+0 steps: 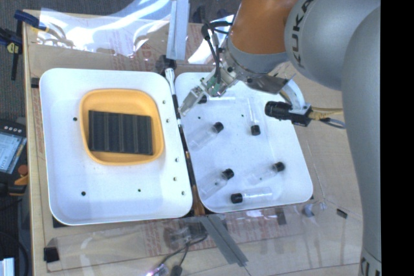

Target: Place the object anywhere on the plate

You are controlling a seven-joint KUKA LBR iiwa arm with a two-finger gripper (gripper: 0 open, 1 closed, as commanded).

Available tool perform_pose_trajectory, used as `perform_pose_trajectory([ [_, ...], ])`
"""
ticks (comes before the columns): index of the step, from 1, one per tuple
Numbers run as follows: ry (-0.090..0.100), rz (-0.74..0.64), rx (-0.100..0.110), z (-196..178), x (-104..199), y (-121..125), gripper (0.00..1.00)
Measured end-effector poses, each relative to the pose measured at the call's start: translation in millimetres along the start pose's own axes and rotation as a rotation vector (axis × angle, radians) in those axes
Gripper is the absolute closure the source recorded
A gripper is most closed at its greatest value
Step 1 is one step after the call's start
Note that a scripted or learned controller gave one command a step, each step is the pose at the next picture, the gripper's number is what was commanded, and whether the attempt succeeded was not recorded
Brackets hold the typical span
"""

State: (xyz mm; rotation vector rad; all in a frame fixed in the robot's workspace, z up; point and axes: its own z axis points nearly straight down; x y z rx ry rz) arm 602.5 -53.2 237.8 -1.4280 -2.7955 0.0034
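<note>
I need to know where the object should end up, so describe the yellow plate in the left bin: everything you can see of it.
The yellow plate is a rounded rectangle with a raised, glossy rim that looks like plastic. Its middle holds a dark, ribbed rectangular panel with lengthwise ridges. It lies flat on the floor of the left bin, toward the bin's far half and roughly centred between the side walls. Nothing else rests on it, and the tool is apart from it, over the right bin.

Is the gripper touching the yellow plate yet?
Apart. The camera view shows the gripper over the right bin, with the bins' rims and bare white floor of the left bin between it and the yellow plate.
</note>
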Motion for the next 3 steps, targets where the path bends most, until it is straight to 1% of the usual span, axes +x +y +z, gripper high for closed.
perform_pose_trajectory([
  [1, -0.003, -0.271, -0.003, 36.7, -28.2, 47.1, 0.0],
  [2, -0.003, -0.271, -0.003, 36.6, -28.5, 46.8, 0.0],
  [3, 0.001, -0.587, 0.0, 46.4, -17.1, 30.4, 0.0],
])
